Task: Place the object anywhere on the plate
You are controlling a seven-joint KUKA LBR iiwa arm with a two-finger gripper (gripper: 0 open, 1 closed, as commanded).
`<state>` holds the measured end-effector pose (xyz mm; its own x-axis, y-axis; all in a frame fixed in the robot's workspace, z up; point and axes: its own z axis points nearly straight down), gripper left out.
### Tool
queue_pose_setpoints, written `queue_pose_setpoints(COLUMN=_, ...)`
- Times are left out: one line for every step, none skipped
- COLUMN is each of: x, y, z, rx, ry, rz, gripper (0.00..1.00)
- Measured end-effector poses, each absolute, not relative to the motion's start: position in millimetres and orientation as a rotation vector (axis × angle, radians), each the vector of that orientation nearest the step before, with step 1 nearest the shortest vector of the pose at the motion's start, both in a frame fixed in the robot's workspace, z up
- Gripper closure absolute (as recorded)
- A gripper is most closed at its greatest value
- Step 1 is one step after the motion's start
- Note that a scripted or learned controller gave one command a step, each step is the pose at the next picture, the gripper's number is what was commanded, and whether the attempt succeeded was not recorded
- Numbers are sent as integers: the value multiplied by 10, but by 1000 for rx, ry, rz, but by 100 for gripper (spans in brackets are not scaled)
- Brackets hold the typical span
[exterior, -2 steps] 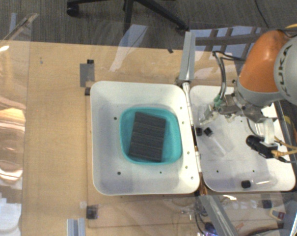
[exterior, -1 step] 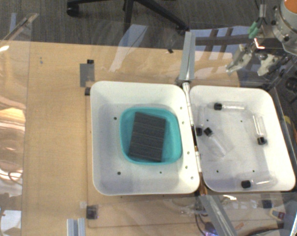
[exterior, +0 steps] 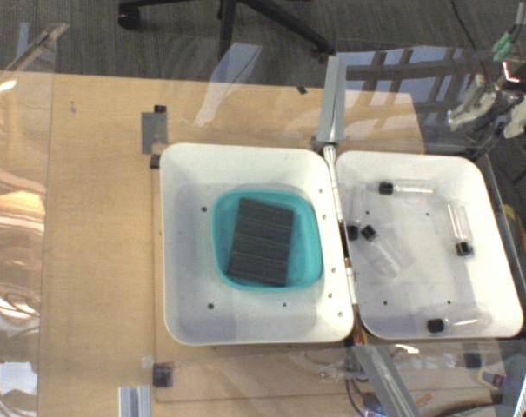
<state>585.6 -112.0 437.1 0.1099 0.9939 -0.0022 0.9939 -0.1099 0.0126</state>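
Bench (exterior: 89,259): pale wood top, with clear glare-streaked panels over its left side. Behind it you have grey carpet and one black chair base (exterior: 228,7). Cables hang at the far right.

Bins: two, white and shallow, side by side and touching along a central seam.
- Left bin (exterior: 184,311): one teal plate (exterior: 308,259), roughly centred.
- Right bin (exterior: 497,302): clear tubes (exterior: 458,222) with black caps, lying scattered. You can count about four, though the clear bodies are hard to make out.

Object (exterior: 261,241): one dark grey ridged slab. It lies flat on the plate, slightly skewed and inside the rim.

Gripper jaws: you cannot tell their state here.
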Motion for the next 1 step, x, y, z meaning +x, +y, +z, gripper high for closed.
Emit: queue_pose_setpoints(x=5375, y=-1955, z=4142, rx=2463, ry=1936, rz=6, gripper=0)
